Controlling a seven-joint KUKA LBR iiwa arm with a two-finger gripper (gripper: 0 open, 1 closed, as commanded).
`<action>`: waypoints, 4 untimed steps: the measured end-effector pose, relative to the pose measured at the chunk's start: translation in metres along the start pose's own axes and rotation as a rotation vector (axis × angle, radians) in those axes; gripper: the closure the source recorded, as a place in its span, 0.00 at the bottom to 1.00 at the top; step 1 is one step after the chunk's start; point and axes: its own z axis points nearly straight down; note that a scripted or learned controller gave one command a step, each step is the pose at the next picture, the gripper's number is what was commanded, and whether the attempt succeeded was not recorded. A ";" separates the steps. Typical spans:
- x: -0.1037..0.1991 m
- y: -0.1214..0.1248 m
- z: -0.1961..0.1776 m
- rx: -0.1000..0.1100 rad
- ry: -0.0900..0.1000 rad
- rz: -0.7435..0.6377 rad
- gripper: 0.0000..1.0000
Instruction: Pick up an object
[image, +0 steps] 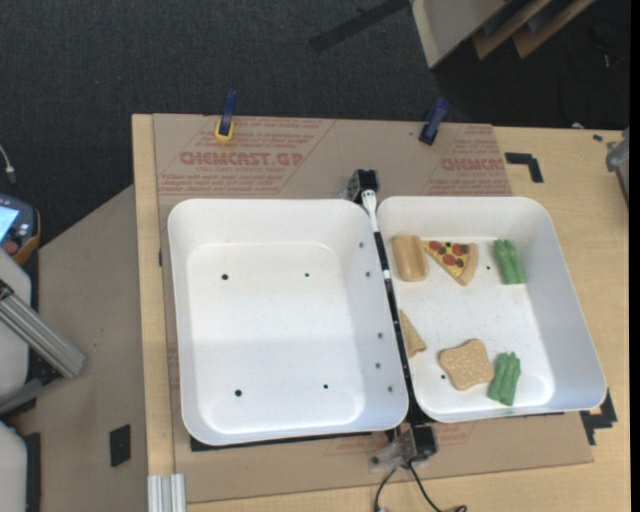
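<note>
On the counter (150, 400), the right bin (560, 290) holds light toy food, and the stiff bun (408, 257) at its far left looks easiest, taken across its narrow sides; pincer state I can't tell.

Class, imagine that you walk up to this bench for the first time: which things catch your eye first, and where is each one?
The toy food in the right bin stands out: a pizza slice beside a bread roll near the far wall, and a toast slice with a green vegetable at the near edge. Next to it lies the left bin, plain white with four dark dots.
</note>
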 end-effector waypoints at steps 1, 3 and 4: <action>0.000 0.015 -0.025 -0.001 -0.001 -0.001 0.00; 0.000 0.011 -0.065 -0.001 0.000 -0.002 0.00; 0.000 0.020 -0.098 -0.002 -0.001 -0.002 0.00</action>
